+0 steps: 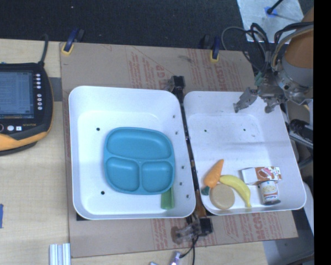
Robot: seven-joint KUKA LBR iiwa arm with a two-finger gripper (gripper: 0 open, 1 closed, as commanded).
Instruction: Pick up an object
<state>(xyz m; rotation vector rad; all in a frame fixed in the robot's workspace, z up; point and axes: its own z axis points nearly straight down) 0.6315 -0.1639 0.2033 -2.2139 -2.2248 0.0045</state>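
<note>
One blue tray (pixel 138 160) (left bin); one carrot (pixel 213 173), one banana (pixel 238 187), one can (pixel 269 192) in the right bin (pixel 231 123). Gripper (pixel 257 102) spread, holding nothing.

The single camera is fixed high above the bench and looks down at a slant, far enough to take in both white bins: the left bin (pixel 80 148) and the right bin (pixel 276 139) beside it. Relative to the right bin, the arm (pixel 298 54) enters from the upper right, and a teach pendant (pixel 16 106) lies far to its left.
</note>
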